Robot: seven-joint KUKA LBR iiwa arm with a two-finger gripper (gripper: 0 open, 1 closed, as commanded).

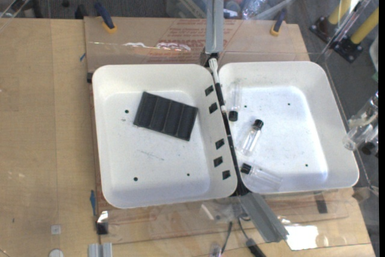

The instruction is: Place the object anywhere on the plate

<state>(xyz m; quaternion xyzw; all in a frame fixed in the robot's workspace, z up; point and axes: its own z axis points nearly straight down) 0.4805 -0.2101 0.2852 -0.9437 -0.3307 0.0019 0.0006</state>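
Camera view: a dark ribbed rectangular plate [165,116] lies slightly tilted in the upper middle of the left bin [120,186], and three clear vials with black caps [251,134] lie in the right bin [319,78] near its left edge. The gripper [361,129] appears at that bin's right edge; whether its pincer is apart or together cannot be told.

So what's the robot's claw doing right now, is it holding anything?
Gripper: at the right bin's right edge, too blurred to tell open or shut; nothing seen in it.
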